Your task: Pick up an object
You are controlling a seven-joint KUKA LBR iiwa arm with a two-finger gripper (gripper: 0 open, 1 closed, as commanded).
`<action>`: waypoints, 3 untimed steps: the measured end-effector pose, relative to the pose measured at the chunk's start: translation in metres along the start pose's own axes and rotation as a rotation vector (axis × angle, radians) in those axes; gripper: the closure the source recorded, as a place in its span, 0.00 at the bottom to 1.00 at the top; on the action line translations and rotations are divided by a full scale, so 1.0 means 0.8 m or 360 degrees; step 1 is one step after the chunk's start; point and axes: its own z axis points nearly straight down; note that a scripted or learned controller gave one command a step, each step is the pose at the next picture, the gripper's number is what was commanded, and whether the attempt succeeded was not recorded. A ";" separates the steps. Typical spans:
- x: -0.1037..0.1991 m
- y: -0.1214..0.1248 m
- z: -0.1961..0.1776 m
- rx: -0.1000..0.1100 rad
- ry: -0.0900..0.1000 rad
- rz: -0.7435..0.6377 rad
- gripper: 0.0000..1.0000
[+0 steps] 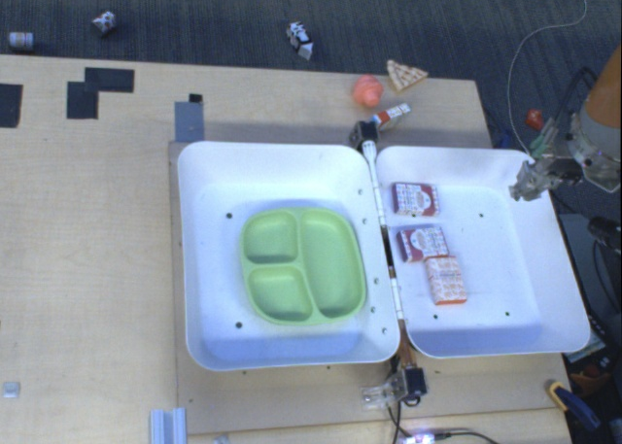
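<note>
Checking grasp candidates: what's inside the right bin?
In the right bin, three small flat packets lie along its left wall: a red one at the top, another red one below it, and an orange one lowest. The gripper covers part of the top right rim.

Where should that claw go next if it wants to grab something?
Probably leftward and down toward the three small packets, which lie along the right bin's left side. The gripper sits at that bin's far right rim, well away from them and holding nothing visible.
</note>
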 end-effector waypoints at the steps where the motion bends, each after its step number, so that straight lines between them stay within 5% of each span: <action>1: 0.001 0.002 -0.014 -0.0008 -0.0001 -0.0005 1.00; 3: 0.002 0.006 -0.042 -0.0023 -0.0003 -0.0017 1.00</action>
